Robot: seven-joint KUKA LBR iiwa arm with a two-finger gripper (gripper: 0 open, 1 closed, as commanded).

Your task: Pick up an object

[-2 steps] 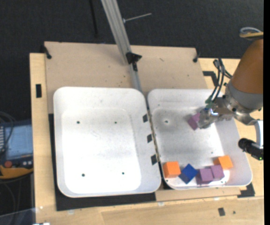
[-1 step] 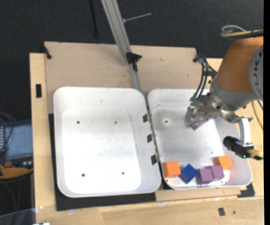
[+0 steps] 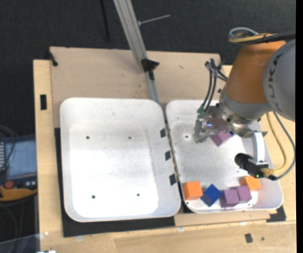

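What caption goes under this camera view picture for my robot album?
Robot arm's claw hovers in the right bin beside a purple block, with orange, blue and purple blocks below.

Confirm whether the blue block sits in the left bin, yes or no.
No: the blue block lies in the right bin, near its front edge between an orange block and a purple block.

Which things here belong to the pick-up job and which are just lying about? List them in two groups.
Job:
hand
purple block beside the hand
orange block
blue block
purple blocks
small orange block
right bin

Lying about:
left bin
metal pole
handheld screen unit off the bench
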